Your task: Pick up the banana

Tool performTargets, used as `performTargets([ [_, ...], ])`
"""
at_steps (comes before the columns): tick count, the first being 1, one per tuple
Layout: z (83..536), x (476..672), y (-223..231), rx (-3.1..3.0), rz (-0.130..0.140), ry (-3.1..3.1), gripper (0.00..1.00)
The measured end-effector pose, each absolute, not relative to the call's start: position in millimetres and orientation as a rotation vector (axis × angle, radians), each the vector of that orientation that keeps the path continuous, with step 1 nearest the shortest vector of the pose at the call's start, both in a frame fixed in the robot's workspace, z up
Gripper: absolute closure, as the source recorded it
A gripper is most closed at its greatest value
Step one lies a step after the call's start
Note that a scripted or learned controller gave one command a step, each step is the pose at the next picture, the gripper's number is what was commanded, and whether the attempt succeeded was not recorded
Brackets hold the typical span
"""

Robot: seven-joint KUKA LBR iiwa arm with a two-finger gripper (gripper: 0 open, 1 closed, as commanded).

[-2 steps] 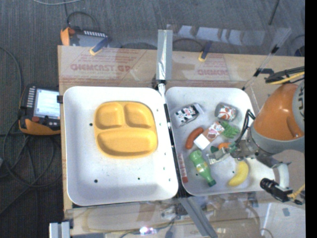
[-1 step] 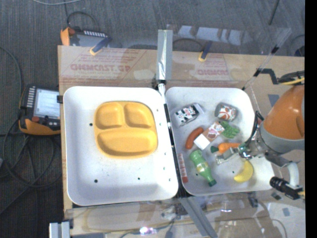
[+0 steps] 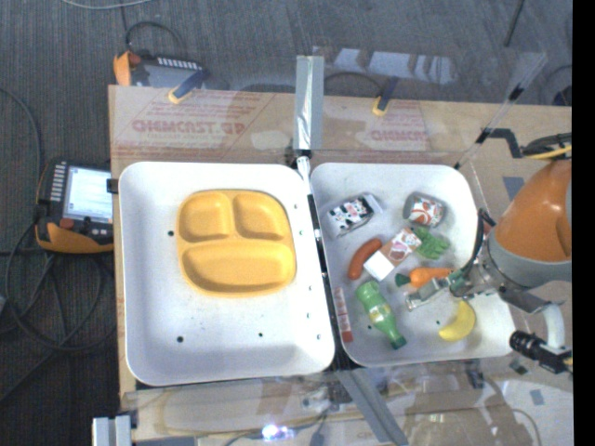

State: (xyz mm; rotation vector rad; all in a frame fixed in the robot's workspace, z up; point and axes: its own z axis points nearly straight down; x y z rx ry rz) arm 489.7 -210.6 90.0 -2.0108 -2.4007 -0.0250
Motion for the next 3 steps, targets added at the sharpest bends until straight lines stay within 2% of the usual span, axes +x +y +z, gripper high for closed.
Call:
performTargets([
  [1,89.9,489.5,-211.2,-1.971,-0.024,-2.435,0.0],
  [2,126.9,485.1,-219.4,-1.949,-0.006,-2.459,0.0],
  [3,89.4,489.2,-213.2,-1.803,-0.02,-2.567,0.0],
])
